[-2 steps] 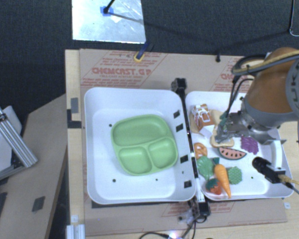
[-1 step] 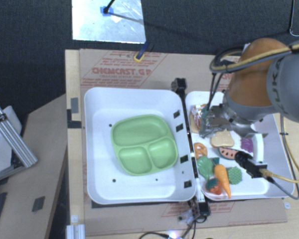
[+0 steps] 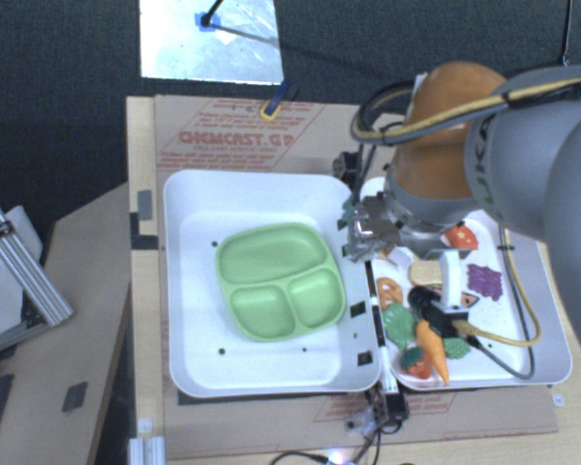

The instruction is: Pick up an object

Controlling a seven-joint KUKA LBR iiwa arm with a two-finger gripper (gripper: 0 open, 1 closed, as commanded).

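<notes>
Camera view: nearest the lens, well in front of the claw and off toward the view's right of it, an orange carrot lies in the right bin, with a small red piece touching its near side. Just behind these, closer to the claw, sits a green leafy piece, and behind that a pretzel-shaped piece lies a short way in front of the claw. A purple piece rests farther to the view's right of the claw, well apart from it. A tan slice lies near the claw on that same side, partly covered by robot hardware. A red-orange piece lies level with the claw, at the edge of the arm. The claw itself sits low over the divide between the two bins, at the right rim of the left bin. Whether the claw is released or clenched cannot be told, and no item is seen in its grasp. To the view's left of the claw, a green divided plate lies flat in the left bin. Beyond the claw, a cardboard sheet with red print extends under both bins. Farthest back lies a silvery square sheet.
</notes>
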